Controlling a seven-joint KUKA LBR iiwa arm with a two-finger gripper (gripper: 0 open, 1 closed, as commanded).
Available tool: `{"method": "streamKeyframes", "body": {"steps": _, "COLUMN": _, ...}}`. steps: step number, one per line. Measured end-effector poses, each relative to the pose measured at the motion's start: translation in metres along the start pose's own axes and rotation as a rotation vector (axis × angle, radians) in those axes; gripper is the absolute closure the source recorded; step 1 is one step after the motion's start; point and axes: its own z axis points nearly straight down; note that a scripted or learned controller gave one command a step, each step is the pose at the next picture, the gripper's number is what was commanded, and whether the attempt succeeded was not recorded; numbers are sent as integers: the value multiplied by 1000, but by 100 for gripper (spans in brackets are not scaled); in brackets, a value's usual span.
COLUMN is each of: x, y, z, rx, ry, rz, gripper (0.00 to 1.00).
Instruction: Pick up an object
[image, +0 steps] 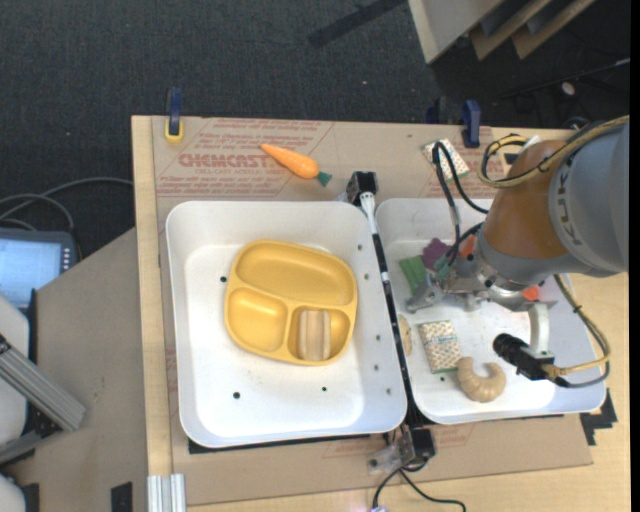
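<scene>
i have the hand low in the right bin, at the green and purple pieces by its left wall. i cannot tell its grip. the croissant and packet lie nearer, apart.

The divided plate was yellow, the toy carrot orange, both bins white, the croissant tan.
</scene>
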Motion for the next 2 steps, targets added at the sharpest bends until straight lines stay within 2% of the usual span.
{"method": "streamKeyframes", "body": {"steps": 1, "x": -1, "y": 4, "z": -17, "rx": -14, "ry": -4, "rz": 1, "gripper": 100}}
{"method": "streamKeyframes", "body": {"steps": 2, "x": -1, "y": 4, "z": -16, "rx": -13, "ry": -4, "rz": 0, "gripper": 0}}
